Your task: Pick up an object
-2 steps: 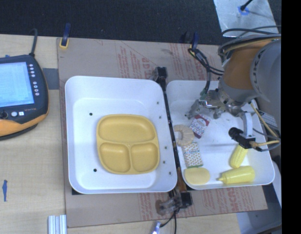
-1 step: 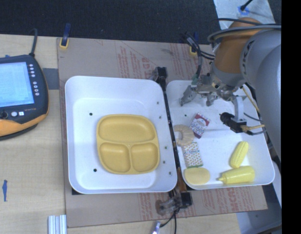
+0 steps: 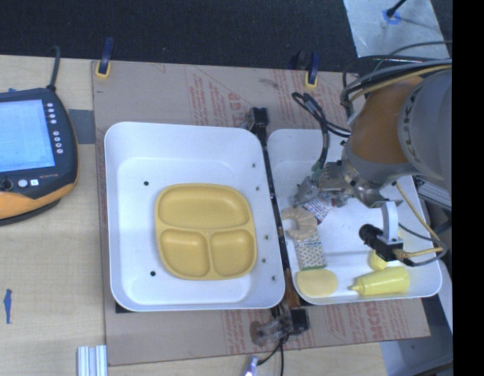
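My gripper (image 3: 319,189) is low over the upper left part of the right bin (image 3: 293,143), below the grey and orange arm. Right under it lies a small crinkled wrapper (image 3: 316,208). A tan crumpled object (image 3: 298,222) sits just left of that, by the bin's left wall. Below it a green-patterned packet (image 3: 310,251) lies flat. A pale yellow round object (image 3: 316,282) and a yellow squeeze bottle (image 3: 385,282) rest along the front wall. Nothing is visibly held.
The left bin (image 3: 132,151) holds a yellow three-compartment plate (image 3: 204,230). A handheld control pendant (image 3: 27,151) lies on the bench at far left. Cables loop above the right bin's far edge.
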Controlling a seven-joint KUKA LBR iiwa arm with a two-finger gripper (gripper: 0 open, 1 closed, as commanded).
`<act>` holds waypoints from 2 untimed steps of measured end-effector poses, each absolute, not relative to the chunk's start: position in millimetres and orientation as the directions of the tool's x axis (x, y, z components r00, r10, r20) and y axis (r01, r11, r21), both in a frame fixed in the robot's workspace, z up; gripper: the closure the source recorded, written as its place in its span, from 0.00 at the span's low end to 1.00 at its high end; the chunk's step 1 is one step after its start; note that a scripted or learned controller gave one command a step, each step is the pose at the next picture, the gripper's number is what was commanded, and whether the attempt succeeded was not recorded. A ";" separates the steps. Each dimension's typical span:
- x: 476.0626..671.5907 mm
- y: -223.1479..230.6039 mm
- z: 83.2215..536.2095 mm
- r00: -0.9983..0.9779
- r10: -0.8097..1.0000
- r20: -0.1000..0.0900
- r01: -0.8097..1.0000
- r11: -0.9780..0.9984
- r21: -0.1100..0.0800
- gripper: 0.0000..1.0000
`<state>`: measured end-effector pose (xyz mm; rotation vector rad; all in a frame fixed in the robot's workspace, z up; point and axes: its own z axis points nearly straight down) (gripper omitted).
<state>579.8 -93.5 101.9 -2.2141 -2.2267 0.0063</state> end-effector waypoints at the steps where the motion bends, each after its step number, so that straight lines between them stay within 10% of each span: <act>1: 627.3 -122.6 96.1 -0.003 1.000 -0.002 1.000 0.003 0.005 0.00; 2: 628.5 -123.8 108.1 -0.005 1.000 -0.004 1.000 0.005 0.009 1.00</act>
